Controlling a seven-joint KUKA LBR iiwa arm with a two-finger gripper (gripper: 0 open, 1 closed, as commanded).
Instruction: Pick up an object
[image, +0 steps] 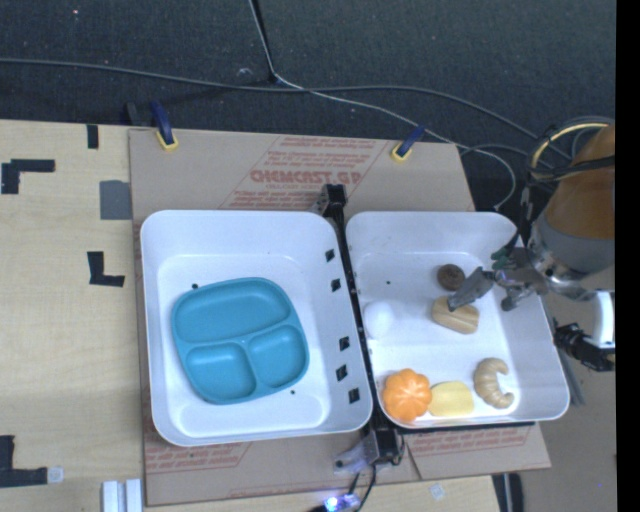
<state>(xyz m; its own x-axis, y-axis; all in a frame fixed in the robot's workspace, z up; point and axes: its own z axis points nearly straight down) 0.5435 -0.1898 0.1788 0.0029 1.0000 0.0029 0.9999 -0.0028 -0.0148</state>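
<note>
- My arm (578, 215): grey with an orange band, entering from the right edge and leaning over the right rim of the right bin.
- My gripper (478, 292): low over the upper right part of the right bin. One dark finger (468, 291) slants down to the left, its tip just above the tan piece. I cannot tell whether my fingers are spread or closed, and nothing can be seen held between them.
- Right bin (400, 232): shallow, white, holding all the loose objects.
- Brown round object (451, 275): upper middle of the right bin, just left of my finger.
- Tan wedge-like piece (455, 317): directly below the brown object, at or touching my fingertip; contact unclear.
- Small white object (378, 320): near the left wall of the right bin, hard to make out against the white floor.
- Orange pumpkin-like object (406, 394): front left corner of the right bin.
- Yellow block (451, 399): just right of the orange one, touching or nearly so.
- Croissant-shaped piece (493, 383): front right, beside the yellow block.
- Left bin (160, 235): white, side by side with the right bin.
- Blue divided tray (240, 338): three compartments, lying flat in the left bin.
- Cardboard sheet (300, 170): under both bins, clipped at its far edge.
</note>
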